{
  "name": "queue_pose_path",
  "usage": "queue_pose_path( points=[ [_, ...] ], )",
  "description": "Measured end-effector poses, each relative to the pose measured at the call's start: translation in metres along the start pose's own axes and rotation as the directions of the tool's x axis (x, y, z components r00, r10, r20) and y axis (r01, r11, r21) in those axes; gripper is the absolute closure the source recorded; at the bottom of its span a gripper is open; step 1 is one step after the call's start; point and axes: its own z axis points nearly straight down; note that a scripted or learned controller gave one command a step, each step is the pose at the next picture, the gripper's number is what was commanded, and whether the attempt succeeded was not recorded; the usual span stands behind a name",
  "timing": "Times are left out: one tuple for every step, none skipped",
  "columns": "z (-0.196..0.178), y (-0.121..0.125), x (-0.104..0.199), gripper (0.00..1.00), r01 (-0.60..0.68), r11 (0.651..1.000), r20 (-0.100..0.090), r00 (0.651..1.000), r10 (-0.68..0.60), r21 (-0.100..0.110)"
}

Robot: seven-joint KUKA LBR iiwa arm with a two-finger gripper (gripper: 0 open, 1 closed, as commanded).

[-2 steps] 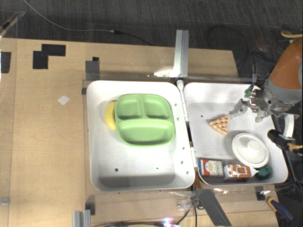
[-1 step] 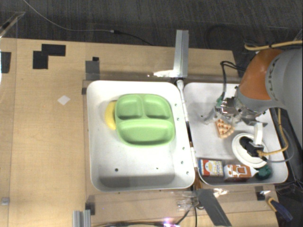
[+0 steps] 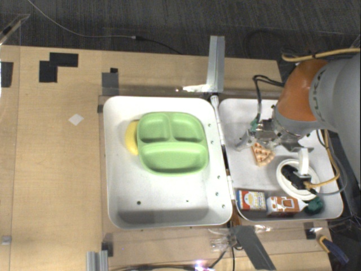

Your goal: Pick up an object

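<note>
The waffle-patterned tan piece (image 3: 260, 153) lies in the right bin (image 3: 242, 174), on bare white floor, and serves as the mark for everything else. The hand (image 3: 260, 137) hangs just behind it, towards the far wall, so close that the two seem to touch in this view. I cannot tell whether they really touch. Whether the hand is wide or narrow also cannot be told from this slant, and nothing can be seen gripped in it. The grey arm (image 3: 338, 95), with its orange band (image 3: 296, 97), reaches in from the right of the waffle piece and behind it.

To the right of the waffle piece and a little nearer the camera sits a white ring (image 3: 281, 176), close by but apart from it. Nearer still, against the bin's front wall, a brown and white carton (image 3: 267, 201) lies on its side, almost straight in front of the waffle piece. A small dark green thing (image 3: 315, 206) lies further right, in the front corner.

Left of the waffle piece, across the two bin walls, the left bin (image 3: 163, 208) holds a green divided plate (image 3: 172, 141). Further left again, a yellow thing (image 3: 131, 139) peeks out from under that plate's edge, mostly hidden.

Both bins rest on a pale wooden table (image 3: 56, 179), which spreads well to the left of the waffle piece.
</note>
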Motion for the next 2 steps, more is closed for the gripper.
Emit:
queue_pose_path(
  points=[
    [-0.013,0.003,-0.001,1.00,-0.001,1.000,0.002,1.000,0.001,-0.008],
    [-0.098,0.033,0.049,1.00,-0.254,0.967,0.000,0.967,0.254,0.004]
  ],
)
